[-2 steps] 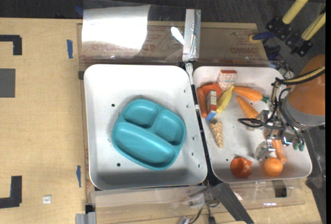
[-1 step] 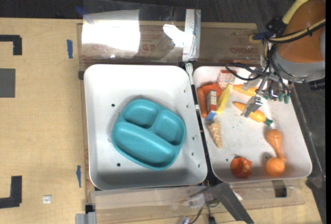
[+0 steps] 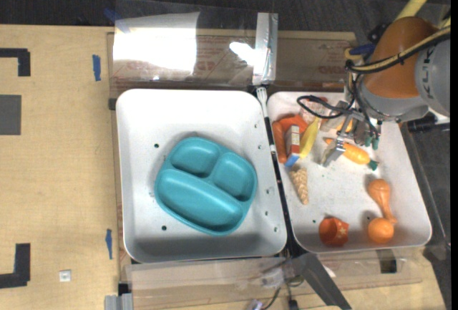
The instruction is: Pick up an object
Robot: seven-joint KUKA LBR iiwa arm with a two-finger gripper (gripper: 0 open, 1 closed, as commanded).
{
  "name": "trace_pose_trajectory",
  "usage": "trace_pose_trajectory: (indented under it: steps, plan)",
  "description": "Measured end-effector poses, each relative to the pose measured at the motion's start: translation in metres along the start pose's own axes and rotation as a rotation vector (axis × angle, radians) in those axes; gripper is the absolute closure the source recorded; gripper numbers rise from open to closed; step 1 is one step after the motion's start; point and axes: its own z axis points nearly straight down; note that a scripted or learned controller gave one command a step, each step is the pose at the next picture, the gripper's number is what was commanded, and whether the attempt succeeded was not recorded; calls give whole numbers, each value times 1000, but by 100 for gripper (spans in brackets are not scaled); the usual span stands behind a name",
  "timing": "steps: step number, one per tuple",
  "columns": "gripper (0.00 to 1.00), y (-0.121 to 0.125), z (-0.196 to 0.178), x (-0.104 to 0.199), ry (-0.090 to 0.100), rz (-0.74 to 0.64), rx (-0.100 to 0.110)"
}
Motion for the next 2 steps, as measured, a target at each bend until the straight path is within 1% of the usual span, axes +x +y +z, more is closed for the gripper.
trace_pose_trajectory:
  steps: [1, 2]
  plan:
    - [0, -28, 1, 25, 3, -48, 0]
    - [0, 38, 0, 39, 2, 36, -3]
